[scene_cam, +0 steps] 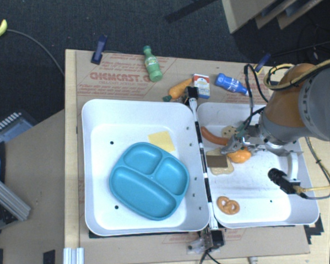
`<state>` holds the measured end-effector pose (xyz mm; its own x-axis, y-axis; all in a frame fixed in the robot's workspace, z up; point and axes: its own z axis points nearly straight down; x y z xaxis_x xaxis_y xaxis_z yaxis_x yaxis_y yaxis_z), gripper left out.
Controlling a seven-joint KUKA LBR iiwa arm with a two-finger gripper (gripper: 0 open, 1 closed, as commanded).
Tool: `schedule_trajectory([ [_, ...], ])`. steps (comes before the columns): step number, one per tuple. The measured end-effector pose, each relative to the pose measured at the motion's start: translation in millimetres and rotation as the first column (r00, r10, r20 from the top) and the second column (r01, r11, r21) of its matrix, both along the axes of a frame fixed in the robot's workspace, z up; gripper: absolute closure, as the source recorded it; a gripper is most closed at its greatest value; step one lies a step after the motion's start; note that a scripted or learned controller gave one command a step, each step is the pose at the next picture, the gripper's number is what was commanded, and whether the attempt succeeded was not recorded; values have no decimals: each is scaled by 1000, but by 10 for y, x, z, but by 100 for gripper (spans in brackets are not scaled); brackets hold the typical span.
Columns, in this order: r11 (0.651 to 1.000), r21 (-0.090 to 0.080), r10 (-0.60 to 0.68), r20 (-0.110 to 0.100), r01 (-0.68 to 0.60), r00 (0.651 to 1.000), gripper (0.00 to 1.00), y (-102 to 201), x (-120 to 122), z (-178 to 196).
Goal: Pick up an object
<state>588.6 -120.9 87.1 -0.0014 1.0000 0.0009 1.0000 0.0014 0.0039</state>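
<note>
The pincer (237, 148) is down low in the right bin (260, 216), right among the food bits. Honestly can't tell how far open it is or whether it's got anything: the wrist and arm (290, 107) cover most of it from this angle.

Closest thing is the orange (241, 156), touching or just below the tip, slightly to the arm side. My guess is that's the target, since it's basically under the tool already. It's a roundish lump, so no real long axis to line up with.

Other candidates: a sausage (211, 136) just to the left and a bit up from the pincer, long axis running left-right with a slight downward tilt. A toast (218, 162) sits just down-left, lying flat, probably a pain to grab. A pretzel (228, 205) is well below it, near the bin's front.

Way off to the left there's a blue tray (148, 180) and a cheese (163, 140) in the left bin (99, 125).

Writing: the board (118, 71) behind the bins says something like "CHEMCAST" in red, rest of the lines too small to read. The little carton (201, 85) up there has a label I can't make out.
</note>
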Motion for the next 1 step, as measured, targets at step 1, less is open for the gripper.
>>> schedule_trajectory([
  [1,1000,0,0,-3,0,1000,100,592,-186,980],
])
